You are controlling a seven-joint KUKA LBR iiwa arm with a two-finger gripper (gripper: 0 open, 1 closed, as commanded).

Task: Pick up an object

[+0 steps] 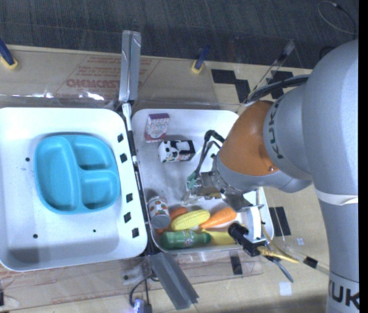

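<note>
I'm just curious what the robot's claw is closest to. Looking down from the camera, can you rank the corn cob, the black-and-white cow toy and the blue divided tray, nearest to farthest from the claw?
Measured from the gripper in the right bin:
1. Corn cob, just below it, in the toy pile.
2. Cow toy, above it, slightly left.
3. Blue divided tray, far away in the left bin.

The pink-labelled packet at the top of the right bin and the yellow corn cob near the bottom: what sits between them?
The camera view shows a small black-and-white cow toy between the pink-labelled packet and the yellow corn cob, then bare white bin floor.
</note>
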